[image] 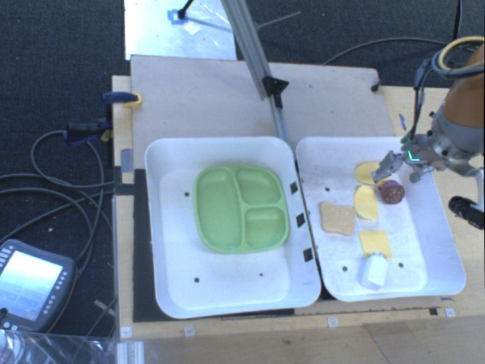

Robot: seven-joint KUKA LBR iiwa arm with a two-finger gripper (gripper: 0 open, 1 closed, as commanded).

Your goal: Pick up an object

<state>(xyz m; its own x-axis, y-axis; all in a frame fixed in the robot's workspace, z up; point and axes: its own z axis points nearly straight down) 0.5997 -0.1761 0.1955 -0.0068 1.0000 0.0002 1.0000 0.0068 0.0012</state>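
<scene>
In the right bin (pixel 443 233) lie several small food pieces: a dark red round piece (pixel 392 192), a yellow oval slice (pixel 366 202), a yellow round piece (pixel 366 172), a tan toast slice (pixel 337 218), a yellow square (pixel 375 243) and a small white object (pixel 374 271). My gripper (pixel 401 171) hangs over the bin's far right part, just beyond the dark red piece. It is open, and nothing sits between its fingers (pixel 384 166).
The left bin (pixel 170 279) holds a green divided plate (pixel 242 208). A grey slanted pole (pixel 254 48) crosses the bench at the back. Cables and a teach pendant (pixel 34 283) lie on the floor to the left.
</scene>
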